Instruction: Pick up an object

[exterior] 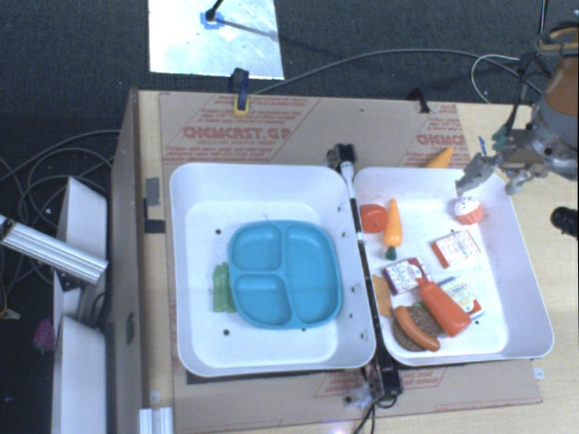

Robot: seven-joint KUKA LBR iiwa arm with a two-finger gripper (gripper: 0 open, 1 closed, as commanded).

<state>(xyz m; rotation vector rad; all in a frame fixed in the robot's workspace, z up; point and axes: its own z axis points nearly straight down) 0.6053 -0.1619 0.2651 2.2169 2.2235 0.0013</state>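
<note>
**Tool open above the little red and white toy**

I saw the tool at the top right corner of the right bin. Its two fingers were spread apart and held nothing. A small round red and white toy lay just under the left finger, near the bin's back wall. I could not tell if the finger touched it.

An orange carrot and a red cup lay to the left of that toy, close to the wall between the bins. A small red and white box lay below the toy. Nearer the front were a dark red packet, an orange bottle and a hot dog, all crowded together.

A small orange piece lay on the worktop behind the right bin.

The left bin held a blue plate with a green thing touching its left side.

Nothing lay between the tool and the round toy.
</note>
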